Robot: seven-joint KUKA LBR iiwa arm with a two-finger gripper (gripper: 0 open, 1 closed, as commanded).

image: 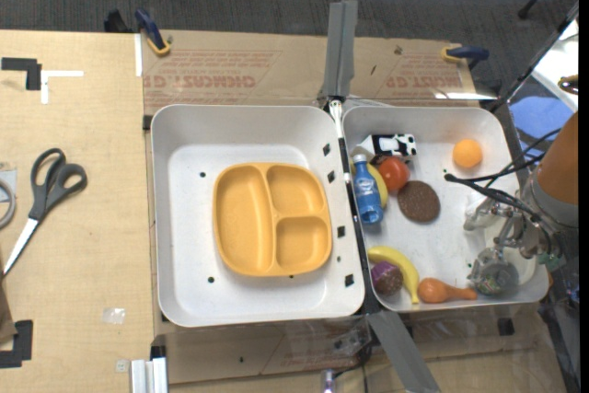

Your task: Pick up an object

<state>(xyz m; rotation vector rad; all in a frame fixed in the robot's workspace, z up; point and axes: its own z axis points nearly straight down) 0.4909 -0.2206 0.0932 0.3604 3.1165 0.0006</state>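
Camera view: the grey metal two-finger claw (500, 274) hangs low in the right shallow white plastic bin (440, 117), at its near right corner; whether it grips anything cannot be told. Just left of it lies a small orange carrot-shaped toy (444, 292), then a yellow plastic banana (398, 263). Farther left sits a yellow three-compartment plate (272, 218).

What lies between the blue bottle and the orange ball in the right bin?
In the camera view, between the blue bottle and orange ball lie a red tomato and brown disc.
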